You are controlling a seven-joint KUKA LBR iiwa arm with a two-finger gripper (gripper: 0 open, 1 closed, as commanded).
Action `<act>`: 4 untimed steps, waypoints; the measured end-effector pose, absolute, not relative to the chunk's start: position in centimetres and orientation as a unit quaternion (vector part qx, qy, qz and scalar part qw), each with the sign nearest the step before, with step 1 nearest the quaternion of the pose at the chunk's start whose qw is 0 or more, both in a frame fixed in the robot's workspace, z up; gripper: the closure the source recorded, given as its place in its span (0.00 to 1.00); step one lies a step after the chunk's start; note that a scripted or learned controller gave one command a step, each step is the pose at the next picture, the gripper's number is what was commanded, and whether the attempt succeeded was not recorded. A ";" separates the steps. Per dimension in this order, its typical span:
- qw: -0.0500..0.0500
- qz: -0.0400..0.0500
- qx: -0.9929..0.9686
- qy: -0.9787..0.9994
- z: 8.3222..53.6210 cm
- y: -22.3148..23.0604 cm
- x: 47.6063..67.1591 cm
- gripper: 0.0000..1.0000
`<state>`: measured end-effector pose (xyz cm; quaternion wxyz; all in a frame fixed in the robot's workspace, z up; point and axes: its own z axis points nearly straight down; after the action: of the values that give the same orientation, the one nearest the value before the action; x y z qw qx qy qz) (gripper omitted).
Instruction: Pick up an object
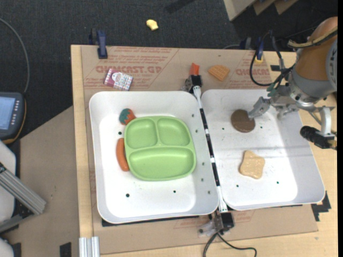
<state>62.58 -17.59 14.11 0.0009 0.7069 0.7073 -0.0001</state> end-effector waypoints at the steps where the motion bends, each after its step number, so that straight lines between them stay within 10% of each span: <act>1: -0.002 -0.001 0.705 0.709 8.6 -13.2 64.5 0.00; 2: 0.003 0.001 0.706 0.708 10.2 -13.5 64.7 1.00; 3: 0.008 0.001 0.710 0.705 19.4 -23.2 63.8 1.00; 4: -0.004 -0.001 0.706 0.708 7.9 -15.6 59.8 1.00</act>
<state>59.82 -15.58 7.91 -0.0036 0.7058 0.7084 -0.0011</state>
